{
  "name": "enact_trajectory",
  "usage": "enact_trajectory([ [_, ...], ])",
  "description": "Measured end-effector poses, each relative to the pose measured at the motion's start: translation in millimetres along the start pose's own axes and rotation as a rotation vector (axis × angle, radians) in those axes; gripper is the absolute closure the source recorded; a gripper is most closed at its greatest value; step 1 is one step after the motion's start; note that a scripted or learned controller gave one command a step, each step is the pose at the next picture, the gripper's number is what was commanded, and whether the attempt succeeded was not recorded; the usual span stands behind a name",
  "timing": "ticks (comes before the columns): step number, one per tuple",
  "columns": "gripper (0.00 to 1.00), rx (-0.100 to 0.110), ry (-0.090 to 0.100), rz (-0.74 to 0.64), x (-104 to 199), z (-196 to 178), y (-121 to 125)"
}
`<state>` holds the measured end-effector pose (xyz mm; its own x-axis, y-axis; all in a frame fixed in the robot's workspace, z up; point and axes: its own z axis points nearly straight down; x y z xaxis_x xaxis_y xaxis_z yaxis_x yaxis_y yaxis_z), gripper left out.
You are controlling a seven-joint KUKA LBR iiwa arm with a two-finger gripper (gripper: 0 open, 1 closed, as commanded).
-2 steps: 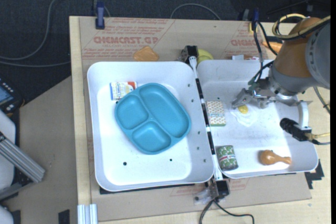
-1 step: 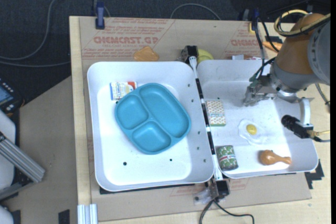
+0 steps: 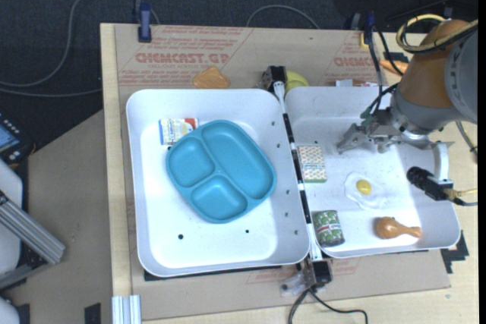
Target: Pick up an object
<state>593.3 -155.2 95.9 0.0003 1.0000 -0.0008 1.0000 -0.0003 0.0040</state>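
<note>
Cardboard sheeting printed with red lettering covers the desk (image 3: 228, 49), and two shallow white bins sit side by side on it. Dark carpet lies beyond the desk's far edge, crossed by thin grey cables; a blue clip (image 3: 143, 20) grips the cardboard's upper left edge.

Inside the left bin (image 3: 152, 239), a blue divided plate (image 3: 220, 171) lies at the middle, and a small white carton (image 3: 176, 129) sits touching its upper left rim.

Inside the right bin (image 3: 319, 110) lie a patterned packet (image 3: 311, 163) near the dividing wall, a green can (image 3: 328, 228) at the near left corner, a fried-egg toy (image 3: 366, 190) in the middle, and a brown drumstick toy (image 3: 395, 228) near the front right.

From the right, the grey arm with its orange band reaches in over the right bin. Its gripper (image 3: 357, 139) hangs low above the bin floor, up and left of the egg; I cannot tell how the fingers are set. No object is visible between them.
</note>
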Motion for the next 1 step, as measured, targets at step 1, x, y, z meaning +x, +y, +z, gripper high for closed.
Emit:
enact_trajectory([
  [1, 0.0, 0.01, 0.003, 0.001, 2.5, 11.7, -66.1],
])
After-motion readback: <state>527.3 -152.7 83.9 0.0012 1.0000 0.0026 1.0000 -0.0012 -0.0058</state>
